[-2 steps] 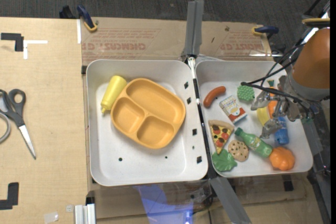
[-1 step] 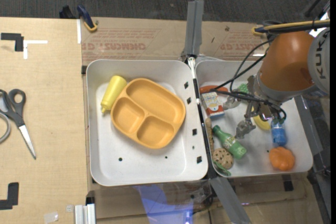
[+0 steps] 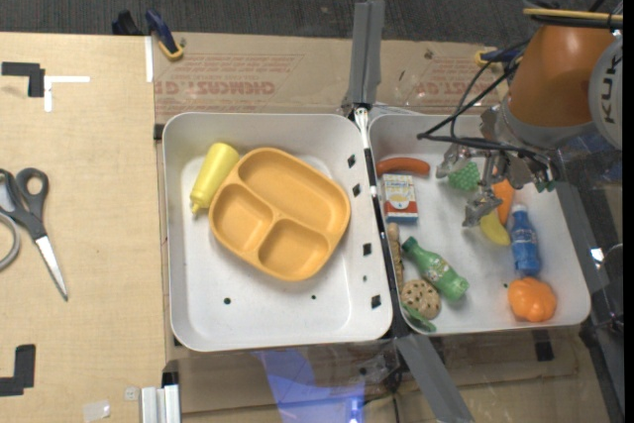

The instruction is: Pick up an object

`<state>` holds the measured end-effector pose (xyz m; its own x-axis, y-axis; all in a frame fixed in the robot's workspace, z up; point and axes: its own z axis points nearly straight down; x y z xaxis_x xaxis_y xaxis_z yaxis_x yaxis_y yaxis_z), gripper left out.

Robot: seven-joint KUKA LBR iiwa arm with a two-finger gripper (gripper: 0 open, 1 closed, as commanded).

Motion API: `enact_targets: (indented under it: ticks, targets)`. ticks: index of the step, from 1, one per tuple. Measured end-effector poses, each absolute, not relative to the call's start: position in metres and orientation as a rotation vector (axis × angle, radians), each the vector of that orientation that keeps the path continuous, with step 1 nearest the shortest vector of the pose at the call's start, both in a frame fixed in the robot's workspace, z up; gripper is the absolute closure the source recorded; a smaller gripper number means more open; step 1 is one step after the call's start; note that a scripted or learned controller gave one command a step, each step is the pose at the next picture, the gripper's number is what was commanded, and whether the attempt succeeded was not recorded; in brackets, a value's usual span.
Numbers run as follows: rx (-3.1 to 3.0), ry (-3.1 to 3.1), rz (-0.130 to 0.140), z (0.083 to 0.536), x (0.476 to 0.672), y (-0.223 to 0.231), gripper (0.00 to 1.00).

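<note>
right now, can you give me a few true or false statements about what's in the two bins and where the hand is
1. The yellow divided tray lies in the left bin. True.
2. The yellow mustard bottle lies in the right bin. False: it lies in the left bin, beside the tray's left edge.
3. The hand is over the right bin. True.
4. The green bottle stands upright. False: it lies on its side on the bin floor.
5. The orange fruit sits near the right bin's front right corner. True.
6. The scissors lie inside the left bin. False: they lie on the wooden bench, left of both bins.
</note>
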<state>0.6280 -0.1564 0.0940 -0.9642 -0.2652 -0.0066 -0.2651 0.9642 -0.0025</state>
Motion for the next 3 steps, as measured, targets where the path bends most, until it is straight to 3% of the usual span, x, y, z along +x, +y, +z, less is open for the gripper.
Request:
enact_targets:
  ticks: [1,2,3]
  targets:
    - [-0.536,3.089,-0.003,0.094,0.585,-0.201,0.00]
    - [-0.536,3.084,-0.006,0.105,0.587,-0.200,1.00]
    - [-0.536,3.084,-0.005,0.105,0.587,-0.200,0.00]
